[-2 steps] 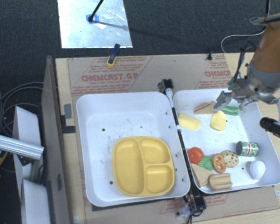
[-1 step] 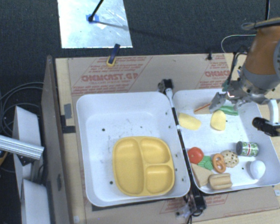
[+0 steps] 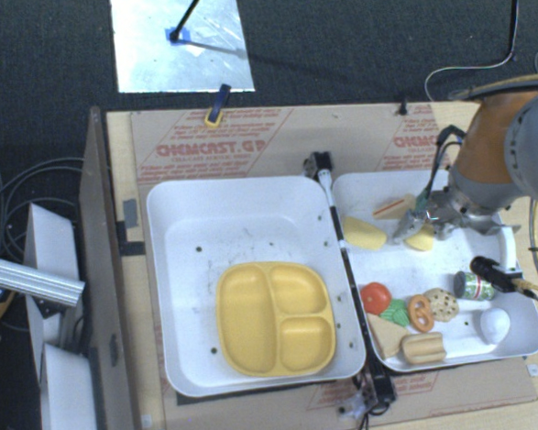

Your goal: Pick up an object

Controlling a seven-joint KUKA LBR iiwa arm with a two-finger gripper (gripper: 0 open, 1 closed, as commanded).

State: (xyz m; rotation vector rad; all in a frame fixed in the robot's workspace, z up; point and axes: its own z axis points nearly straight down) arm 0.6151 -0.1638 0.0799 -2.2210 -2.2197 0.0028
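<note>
My gripper [image 3: 421, 226] is low in the right bin [image 3: 525, 329], near its back middle, at the end of the grey and orange arm reaching in from the right. It is open, and its metal fingers [image 3: 406, 231] stand on either side of a small yellow piece [image 3: 422, 242] without closing on it. A hot dog [image 3: 393, 207] lies just left of the gripper, and below that is a larger yellow fruit [image 3: 364, 236].
At the front of the right bin lie a tomato [image 3: 376, 296], a green leaf [image 3: 396, 314], a pretzel [image 3: 419, 313], a cookie [image 3: 442, 304], a small can [image 3: 476, 286], a white egg [image 3: 492, 323] and a bread roll [image 3: 422, 347]. A yellow divided plate [image 3: 274, 317] sits in the left bin [image 3: 187, 224].
</note>
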